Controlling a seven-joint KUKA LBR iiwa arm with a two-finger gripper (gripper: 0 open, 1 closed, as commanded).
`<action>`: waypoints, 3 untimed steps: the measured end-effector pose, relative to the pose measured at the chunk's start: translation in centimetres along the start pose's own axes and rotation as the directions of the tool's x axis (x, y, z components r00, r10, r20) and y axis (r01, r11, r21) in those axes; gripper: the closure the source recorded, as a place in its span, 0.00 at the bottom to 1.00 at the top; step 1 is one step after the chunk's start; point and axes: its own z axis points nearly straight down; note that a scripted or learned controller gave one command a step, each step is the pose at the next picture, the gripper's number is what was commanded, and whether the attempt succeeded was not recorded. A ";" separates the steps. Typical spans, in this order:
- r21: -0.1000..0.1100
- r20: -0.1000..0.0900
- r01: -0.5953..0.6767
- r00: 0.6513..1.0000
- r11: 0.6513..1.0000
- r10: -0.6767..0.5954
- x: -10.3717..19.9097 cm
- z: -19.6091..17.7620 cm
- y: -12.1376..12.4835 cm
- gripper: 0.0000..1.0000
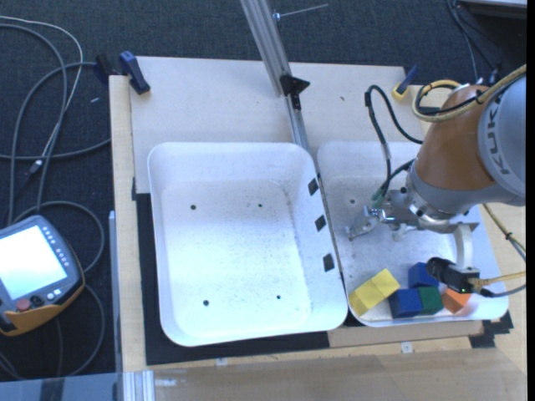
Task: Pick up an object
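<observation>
Two bins side by side on the bench (209, 98)

Blocks (405, 295) cluster in the right bin's (343, 174) near corner (arm (456, 157) above them); the left bin (167, 161) sits alongside, a handheld pendant (33, 270) lies far left.

yellow block (374, 291) (tilted) | blue (406, 302), green (430, 300), orange (456, 302) — right bin's near edge

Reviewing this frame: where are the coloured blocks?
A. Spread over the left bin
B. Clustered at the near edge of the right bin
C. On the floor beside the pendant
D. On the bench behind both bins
B: the yellow block, blue block, green block and orange block sit together at the near edge of the right bin.
</observation>
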 end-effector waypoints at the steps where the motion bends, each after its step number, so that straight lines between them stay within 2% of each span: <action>1: -0.012 0.003 0.003 1.000 1.000 -0.003 0.4 3.5 4.3 0.00; 2: -0.016 0.008 -0.004 1.000 1.000 0.004 -8.3 3.1 7.8 0.00; 3: -0.015 0.006 -0.002 1.000 1.000 0.002 -11.8 3.1 8.1 0.00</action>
